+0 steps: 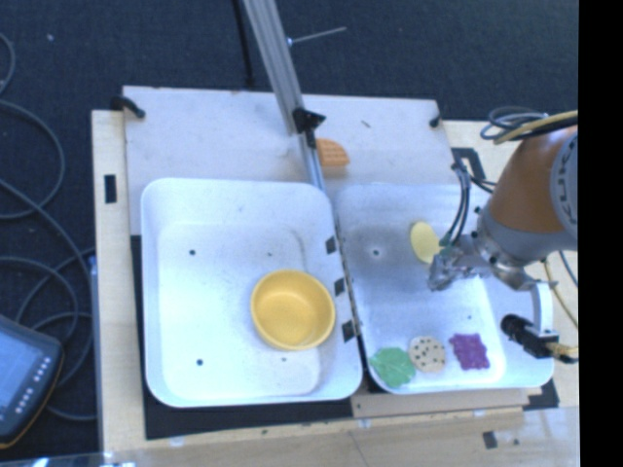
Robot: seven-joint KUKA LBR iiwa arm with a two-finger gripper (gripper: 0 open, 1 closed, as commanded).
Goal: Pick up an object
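My gripper [441,271] hangs low over the right bin [389,280], near its middle right. A pale yellow oval piece [423,240] lies just above and left of the fingertips, close to them or touching. Along the bin's front edge lie a green leafy piece [392,365], a tan cookie with dark dots [426,354] and a purple piece [470,350]. Nothing is visibly between the fingers.
The left bin [195,261] holds a yellow bowl [292,308]. A slanted metal rail [279,66] runs down to the bins' divider. An orange object [332,154] lies on the board behind the bins. Cables hang by the arm's wrist.
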